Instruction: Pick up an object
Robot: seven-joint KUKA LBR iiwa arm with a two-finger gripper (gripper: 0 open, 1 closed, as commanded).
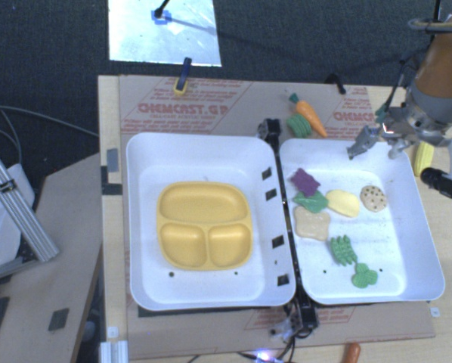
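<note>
The gripper (377, 138) is seen over the right bin's (407, 233) far rim, at about one o'clock; its fingers appear spread, with nothing held between them. The cookie (373, 198), nearest, lies apart from the yellow piece (343, 203) and is best approached straight down, so that its neighbours are not disturbed.

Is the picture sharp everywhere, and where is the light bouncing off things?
Camera view: the shiny sheet at the top glares brightest; the white bins look evenly lit with soft shadows; the toy foods, like the cookie, are fairly sharp; the gripper looks slightly blurred.
</note>
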